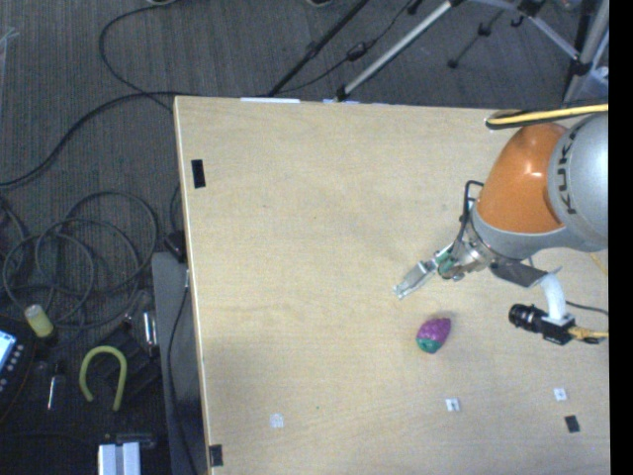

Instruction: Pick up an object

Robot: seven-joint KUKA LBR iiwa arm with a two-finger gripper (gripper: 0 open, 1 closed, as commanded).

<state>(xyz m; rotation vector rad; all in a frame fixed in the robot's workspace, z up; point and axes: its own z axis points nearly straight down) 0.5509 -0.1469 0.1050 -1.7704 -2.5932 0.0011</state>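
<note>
1. Small purple-and-green object (433, 333) lies on the tan counter (297, 265), right of middle, toward the near side. Its long axis tilts up to the right.
2. Plenty of bare surface around it, well off every edge.
3. The pincer (410, 283) hangs just up-left of it, not touching, nothing between the fingers; can't tell if they're open or closed.
4. The grey-and-orange arm (534, 191) comes in from the right.

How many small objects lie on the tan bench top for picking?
1: a purple and green object lies right of centre, just below the gripper. The arm may hide others.
</note>
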